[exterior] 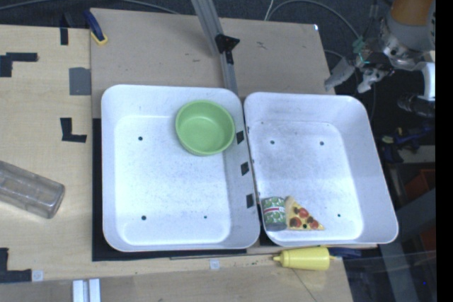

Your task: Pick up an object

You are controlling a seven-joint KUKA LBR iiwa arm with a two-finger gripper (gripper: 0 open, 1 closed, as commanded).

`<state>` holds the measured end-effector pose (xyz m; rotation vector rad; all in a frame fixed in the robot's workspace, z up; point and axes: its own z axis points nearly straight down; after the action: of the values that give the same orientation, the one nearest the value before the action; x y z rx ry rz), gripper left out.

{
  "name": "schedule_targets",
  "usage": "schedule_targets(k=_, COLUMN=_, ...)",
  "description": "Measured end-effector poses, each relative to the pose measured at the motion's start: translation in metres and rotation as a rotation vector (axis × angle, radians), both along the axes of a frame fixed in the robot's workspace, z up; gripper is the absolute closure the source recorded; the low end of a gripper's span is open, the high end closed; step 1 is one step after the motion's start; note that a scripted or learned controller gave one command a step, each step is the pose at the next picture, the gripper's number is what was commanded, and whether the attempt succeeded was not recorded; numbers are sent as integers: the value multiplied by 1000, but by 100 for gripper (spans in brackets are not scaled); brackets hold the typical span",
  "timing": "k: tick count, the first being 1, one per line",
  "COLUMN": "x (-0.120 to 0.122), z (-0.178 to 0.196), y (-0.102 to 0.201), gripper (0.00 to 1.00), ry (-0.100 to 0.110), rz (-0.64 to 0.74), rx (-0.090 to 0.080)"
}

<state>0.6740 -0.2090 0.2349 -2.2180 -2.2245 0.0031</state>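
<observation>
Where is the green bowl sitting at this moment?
The green bowl sits in the left bin, near its far edge and toward the wall it shares with the right bin.

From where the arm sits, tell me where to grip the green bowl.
Pinch the green bowl by its rim, probably the right-hand edge, coming straight down. It sits upright and open in the left bin, too wide to span, and the gripper waits off to the right.
</observation>
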Motion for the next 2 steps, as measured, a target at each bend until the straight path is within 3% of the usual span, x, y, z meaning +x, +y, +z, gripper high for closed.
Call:
schedule_targets(k=1, x=0, z=0, y=0, gripper=0, ry=0, rz=0, rx=0)
schedule_targets(k=2, x=3, z=-48, y=8, gripper=0, ry=4, rz=-1, rx=1)
